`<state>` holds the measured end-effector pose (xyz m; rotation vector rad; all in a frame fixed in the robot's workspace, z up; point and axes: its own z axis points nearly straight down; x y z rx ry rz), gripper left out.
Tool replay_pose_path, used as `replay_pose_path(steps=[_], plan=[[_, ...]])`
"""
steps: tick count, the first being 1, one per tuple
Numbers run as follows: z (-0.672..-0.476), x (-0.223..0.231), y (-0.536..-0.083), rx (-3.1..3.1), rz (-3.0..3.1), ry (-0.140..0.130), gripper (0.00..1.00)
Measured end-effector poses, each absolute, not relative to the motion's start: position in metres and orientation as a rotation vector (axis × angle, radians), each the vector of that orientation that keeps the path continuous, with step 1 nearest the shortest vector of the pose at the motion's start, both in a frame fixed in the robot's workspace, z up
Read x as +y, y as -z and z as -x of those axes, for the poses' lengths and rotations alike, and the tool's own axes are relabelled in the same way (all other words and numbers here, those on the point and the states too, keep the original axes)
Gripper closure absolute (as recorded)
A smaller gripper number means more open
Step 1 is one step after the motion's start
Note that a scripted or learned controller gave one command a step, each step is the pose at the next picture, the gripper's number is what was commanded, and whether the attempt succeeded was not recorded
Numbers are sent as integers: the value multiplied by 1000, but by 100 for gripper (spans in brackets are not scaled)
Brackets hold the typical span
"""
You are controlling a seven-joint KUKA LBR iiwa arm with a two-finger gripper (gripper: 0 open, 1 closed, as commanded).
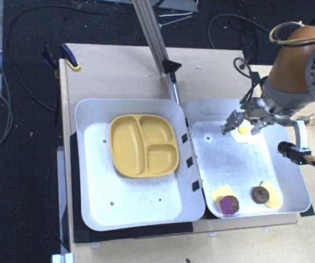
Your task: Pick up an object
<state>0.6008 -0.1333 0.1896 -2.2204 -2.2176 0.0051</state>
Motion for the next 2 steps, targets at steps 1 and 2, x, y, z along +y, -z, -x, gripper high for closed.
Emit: replay_pose_path(steps=[1,2], plan=[[-597,-141,-142,-2218,2221,-4,0],[-597,-141,-90,-2222,2223,-1,0]])
